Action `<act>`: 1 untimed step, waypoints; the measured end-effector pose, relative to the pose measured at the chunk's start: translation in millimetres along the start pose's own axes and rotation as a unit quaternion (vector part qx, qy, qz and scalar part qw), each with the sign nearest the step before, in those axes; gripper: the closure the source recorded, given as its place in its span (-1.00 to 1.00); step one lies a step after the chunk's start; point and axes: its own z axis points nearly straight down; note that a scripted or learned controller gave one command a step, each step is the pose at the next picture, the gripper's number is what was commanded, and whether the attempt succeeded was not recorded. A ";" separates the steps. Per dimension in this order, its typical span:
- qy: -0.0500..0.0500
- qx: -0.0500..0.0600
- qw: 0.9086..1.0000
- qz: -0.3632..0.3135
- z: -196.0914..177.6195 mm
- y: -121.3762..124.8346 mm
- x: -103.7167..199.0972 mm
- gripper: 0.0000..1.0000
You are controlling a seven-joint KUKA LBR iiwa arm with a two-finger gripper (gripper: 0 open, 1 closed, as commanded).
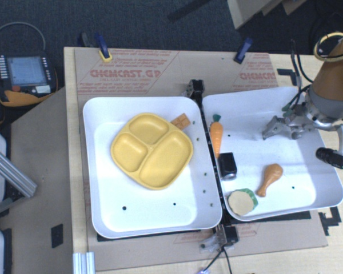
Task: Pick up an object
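Scanning from the left, I see the left bin holding a yellow divided plate with a small brown block touching its upper right rim, all far left of the fingers. In the right bin, along its left wall, lie an orange carrot with a green top, a black block just below it, and a round tan-and-green piece in the near corner. A tan drumstick, fat end up and narrow end down-left, rests below the fingers. The gripper hangs over the bin's upper part, fingers spread wide, nothing between them, well apart from every object.
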 end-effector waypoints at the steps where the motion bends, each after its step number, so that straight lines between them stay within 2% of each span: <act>1: -0.002 -0.004 1.000 0.000 -14.2 2.0 -0.6 1.00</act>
